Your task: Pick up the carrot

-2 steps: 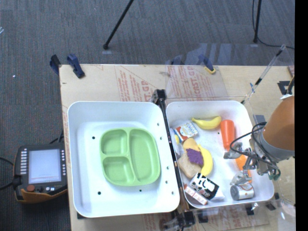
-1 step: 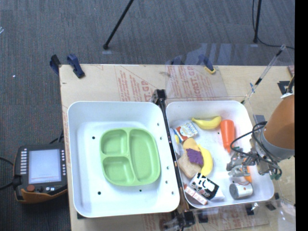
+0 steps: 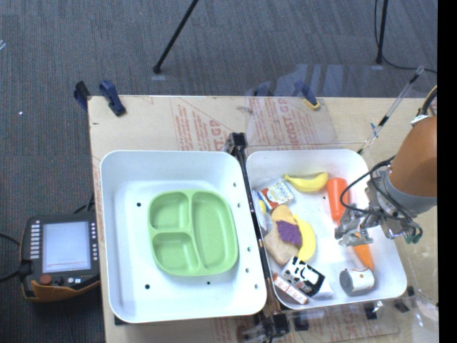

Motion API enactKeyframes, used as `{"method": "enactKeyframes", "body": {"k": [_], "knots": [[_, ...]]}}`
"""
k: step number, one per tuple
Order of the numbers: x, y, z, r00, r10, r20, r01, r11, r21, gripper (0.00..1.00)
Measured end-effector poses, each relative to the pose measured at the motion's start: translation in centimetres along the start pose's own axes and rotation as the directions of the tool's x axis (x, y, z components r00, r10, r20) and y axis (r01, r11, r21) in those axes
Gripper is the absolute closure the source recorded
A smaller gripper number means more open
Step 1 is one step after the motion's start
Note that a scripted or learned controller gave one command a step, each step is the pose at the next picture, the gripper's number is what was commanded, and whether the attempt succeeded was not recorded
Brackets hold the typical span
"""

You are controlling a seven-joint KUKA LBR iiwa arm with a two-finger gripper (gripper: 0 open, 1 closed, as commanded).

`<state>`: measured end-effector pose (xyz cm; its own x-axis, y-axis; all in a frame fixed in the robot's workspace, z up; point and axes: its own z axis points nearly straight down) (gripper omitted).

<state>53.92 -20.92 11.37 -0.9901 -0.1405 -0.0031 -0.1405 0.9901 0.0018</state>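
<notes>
The carrot is a long orange-red piece lying upright in the view in the right bin, just right of the yellow banana. My gripper hangs low over the right side of that bin, a little below and to the right of the carrot's lower end. A second orange tapered piece pokes out just under the gripper, partly hidden by it. I see nothing clearly held.
The right bin also holds a purple item on a tan and yellow pile, a small packet, a black-and-white box and a grey can. The left bin carries a green divided tray. A pendant lies left of the bench.
</notes>
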Motion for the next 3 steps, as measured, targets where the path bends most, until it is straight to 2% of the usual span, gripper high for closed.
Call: {"method": "enactKeyframes", "body": {"k": [1, 2, 3], "knots": [[2.2, 4.8, 2.8, 0.972, -0.235, -0.003, 0.235, 0.972, -0.004, 1.00], [1.2, 7.9, -7.7, 0.971, -0.239, 0.007, 0.239, 0.971, 0.004, 1.00], [3.8, 0.8, -3.3, 0.838, -0.545, -0.002, 0.545, 0.838, -0.005, 1.00]]}}
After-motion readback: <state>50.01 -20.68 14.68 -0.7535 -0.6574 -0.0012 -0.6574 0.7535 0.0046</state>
